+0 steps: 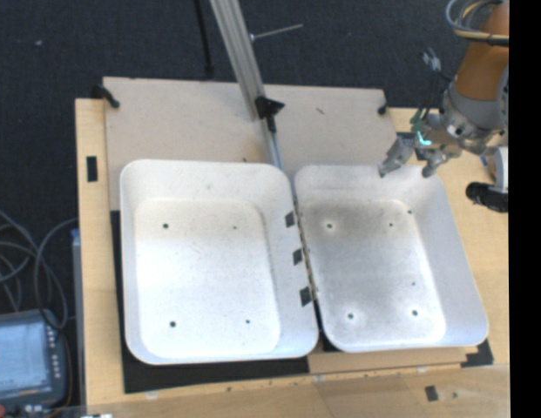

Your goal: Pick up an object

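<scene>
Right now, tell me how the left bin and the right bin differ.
The left bin has a cleaner, whiter floor; the right bin shows a dark grey smudge across its upper middle. The left bin sits square to the bench, while the right bin is turned slightly, its near end swung rightward. The gripper hangs over the right bin's far rim, not the left bin. Both are shallow white trays with rounded corners, speckled, and touch along one side.

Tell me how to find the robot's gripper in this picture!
Look at the bench with two white bins and pick the right bin. Go to its far right corner; the gripper hangs just above the rim there. It sits below the arm's orange band, and its two grey fingers are spread apart.
</scene>
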Robot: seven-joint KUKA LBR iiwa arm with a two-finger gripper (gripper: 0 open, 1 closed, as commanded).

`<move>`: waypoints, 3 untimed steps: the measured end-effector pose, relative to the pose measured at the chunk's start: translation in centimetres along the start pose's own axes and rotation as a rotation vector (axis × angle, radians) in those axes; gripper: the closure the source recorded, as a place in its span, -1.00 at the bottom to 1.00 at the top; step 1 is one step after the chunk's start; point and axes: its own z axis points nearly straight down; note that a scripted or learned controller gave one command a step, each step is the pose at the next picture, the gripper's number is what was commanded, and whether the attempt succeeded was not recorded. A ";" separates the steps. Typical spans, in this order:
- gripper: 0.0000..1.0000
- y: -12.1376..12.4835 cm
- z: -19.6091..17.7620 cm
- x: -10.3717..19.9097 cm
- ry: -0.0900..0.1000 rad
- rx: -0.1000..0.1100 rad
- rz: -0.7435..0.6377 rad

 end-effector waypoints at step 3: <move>-1.00 0.4 10.9 0.1 -0.004 0.000 -0.007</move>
